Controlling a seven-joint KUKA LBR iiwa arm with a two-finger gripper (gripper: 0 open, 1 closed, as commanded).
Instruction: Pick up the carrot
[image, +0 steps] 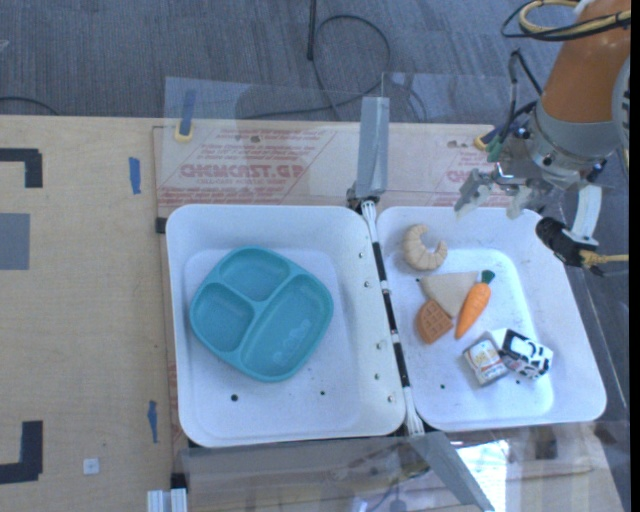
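The orange carrot (472, 308) with a green top lies in the middle of the right bin (570, 390), its tip pointing toward the front. It rests against a tan wedge (450, 290). My gripper (490, 204) hangs over the far rim of the right bin, well behind the carrot and a little to its right. Its fingers stand apart, open, with nothing between them.
A croissant (425, 247) lies behind the carrot and a round waffle-like piece (433, 322) to its left. A small box (484, 360) and a black-and-white item (527, 353) sit in front of it. The left bin (200, 420) holds a teal divided plate (262, 312).
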